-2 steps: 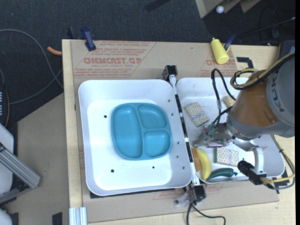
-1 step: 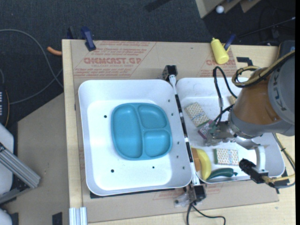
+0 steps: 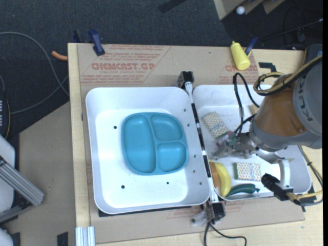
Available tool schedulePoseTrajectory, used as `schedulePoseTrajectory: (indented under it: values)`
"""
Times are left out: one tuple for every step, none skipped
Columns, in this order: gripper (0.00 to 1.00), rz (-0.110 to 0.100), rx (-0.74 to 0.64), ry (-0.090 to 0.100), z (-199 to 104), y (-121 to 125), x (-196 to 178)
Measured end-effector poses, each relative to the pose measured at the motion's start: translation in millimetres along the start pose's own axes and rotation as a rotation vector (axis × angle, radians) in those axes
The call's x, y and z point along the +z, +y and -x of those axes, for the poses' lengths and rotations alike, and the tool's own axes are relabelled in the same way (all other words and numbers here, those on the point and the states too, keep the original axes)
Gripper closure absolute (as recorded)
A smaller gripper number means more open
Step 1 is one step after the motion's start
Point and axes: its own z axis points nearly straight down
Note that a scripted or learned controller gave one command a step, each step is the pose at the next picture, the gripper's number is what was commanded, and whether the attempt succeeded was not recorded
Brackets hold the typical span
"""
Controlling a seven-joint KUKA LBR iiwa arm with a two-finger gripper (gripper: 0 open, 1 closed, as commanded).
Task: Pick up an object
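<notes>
My gripper (image 3: 225,145) hangs low in the right bin (image 3: 302,181), near its middle, reaching in from the right under the grey and orange arm (image 3: 281,118). Just beyond it, toward the back, lies a patterned packet (image 3: 213,123). A second patterned packet (image 3: 248,171) rests in front of the gripper. A yellow banana (image 3: 223,179) lies at the bin's front left, with a green object (image 3: 241,190) beside it. I see nothing held by the gripper.
The left bin (image 3: 100,137) holds a blue divided plate (image 3: 154,142). A black divider clamp (image 3: 185,79) sits between the bins at the back. A yellow bottle (image 3: 239,56) and a blue clip (image 3: 95,41) lie on the bench behind the bins. Cables (image 3: 241,94) trail over the right bin.
</notes>
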Motion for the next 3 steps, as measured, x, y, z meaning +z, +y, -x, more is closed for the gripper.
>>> schedulePoseTrajectory:
  values:
    - [0.0,0.002,-0.002,-0.002,8.0,53.0,9.4]
    - [1.0,0.003,-0.001,-0.003,7.9,53.2,-0.3]
    - [1.0,0.0,-0.003,0.0,-90.3,63.4,-90.6]
